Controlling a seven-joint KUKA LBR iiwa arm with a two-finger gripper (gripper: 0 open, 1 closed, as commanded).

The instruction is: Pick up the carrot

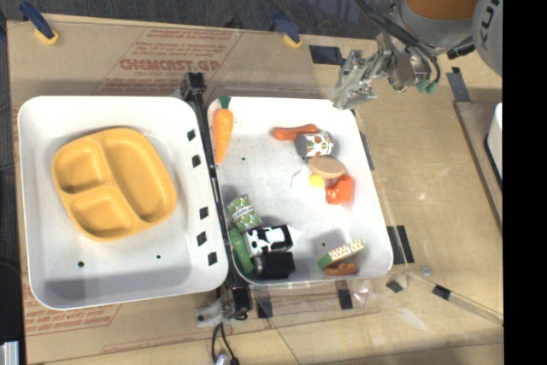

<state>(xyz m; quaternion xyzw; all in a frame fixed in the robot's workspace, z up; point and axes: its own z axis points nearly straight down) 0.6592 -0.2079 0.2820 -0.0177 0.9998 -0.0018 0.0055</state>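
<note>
Two bins [34, 184]; carrot [222, 131] in right one

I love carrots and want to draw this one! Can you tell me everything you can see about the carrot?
The carrot is a small toy, probably plastic, with a smooth orange body and a little green top. It lies flat in the right bin, in its far left corner, right along the left wall. Its green end points toward the far edge and its narrow tip toward the near side. Nothing else in the bin touches it, and the claw hangs away beyond the bin's far right corner.
</note>
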